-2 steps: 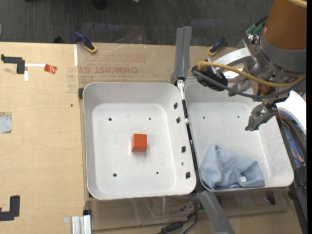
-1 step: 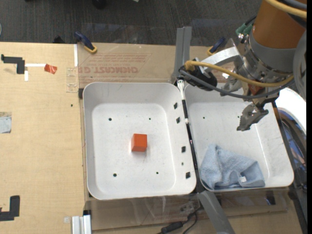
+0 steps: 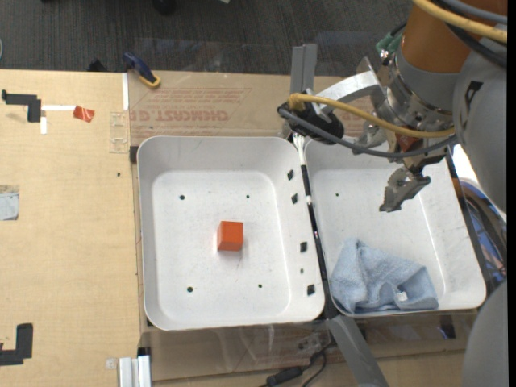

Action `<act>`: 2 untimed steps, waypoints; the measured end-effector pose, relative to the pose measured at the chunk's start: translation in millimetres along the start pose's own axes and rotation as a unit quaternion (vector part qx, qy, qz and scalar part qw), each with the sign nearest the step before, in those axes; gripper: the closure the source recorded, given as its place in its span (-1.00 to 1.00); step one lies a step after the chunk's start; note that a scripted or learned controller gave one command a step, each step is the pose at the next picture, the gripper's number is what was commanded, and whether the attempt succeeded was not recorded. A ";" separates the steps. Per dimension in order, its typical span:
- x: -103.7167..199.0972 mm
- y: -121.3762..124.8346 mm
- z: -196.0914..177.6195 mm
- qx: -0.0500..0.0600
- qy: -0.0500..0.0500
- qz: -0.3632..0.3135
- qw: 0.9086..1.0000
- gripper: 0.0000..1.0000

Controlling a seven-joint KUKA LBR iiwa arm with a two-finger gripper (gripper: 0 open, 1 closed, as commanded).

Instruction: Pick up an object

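A small orange-red block (image 3: 230,236) lies near the middle of the left white bin (image 3: 153,216). In the front part of the right white bin (image 3: 451,216) sits a crumpled light-blue cloth (image 3: 379,280). My gripper (image 3: 400,192) hangs over the right bin, beyond the cloth and apart from it, with nothing seen in it. The grey arm with its orange band (image 3: 435,31) comes in from the upper right.
A yellow cable and black hose (image 3: 322,123) loop from the wrist over the bins' back corner. Black clips (image 3: 306,208) line the shared rim between the bins. A blue clamp (image 3: 141,69) and a red piece (image 3: 83,114) lie on the bench to the left.
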State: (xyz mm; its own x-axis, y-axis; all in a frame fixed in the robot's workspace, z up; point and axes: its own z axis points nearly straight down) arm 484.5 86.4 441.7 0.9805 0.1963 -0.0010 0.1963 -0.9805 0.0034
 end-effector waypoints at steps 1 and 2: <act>-1.4 -3.8 -0.1 0.000 0.000 0.001 1.000 -1.00; 36.8 21.1 1.1 -0.001 -0.001 0.001 1.000 -1.00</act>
State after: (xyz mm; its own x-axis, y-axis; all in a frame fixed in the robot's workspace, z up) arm 524.7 72.9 440.7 0.9809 0.1946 -0.0038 0.1946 -0.9809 0.0045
